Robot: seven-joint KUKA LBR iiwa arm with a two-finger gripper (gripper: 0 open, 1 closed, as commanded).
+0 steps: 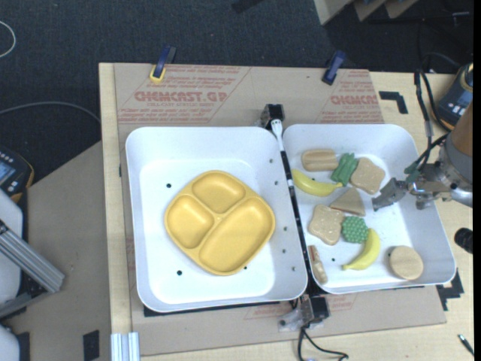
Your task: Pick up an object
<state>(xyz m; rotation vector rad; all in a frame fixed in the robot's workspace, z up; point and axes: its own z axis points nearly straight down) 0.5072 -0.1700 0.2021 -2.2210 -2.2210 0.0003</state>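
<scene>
The gripper (pixel 391 195) hangs over the right side of the right bin (pixel 432 224), dark fingers pointing left toward the pile of toy food; whether they are spread or closed cannot be told from this angle, and nothing is seen between them. Just beside the tips lies a tan wedge of toast (pixel 349 201), with a square slice (pixel 367 174) above it touching a green vegetable piece (pixel 345 168). Further out sit a broccoli floret (pixel 355 229), a banana (pixel 364 251), a round biscuit (pixel 405 262), another bread slice (pixel 327 224), a second banana (pixel 313 183) and a bread roll (pixel 319 159). The left bin (pixel 146 224) holds a yellow divided plate (pixel 219 221). These pieces look like light, rigid, smooth plastic, likely to slip; the wedge is probably best pinched across its flat sides, near the middle
</scene>
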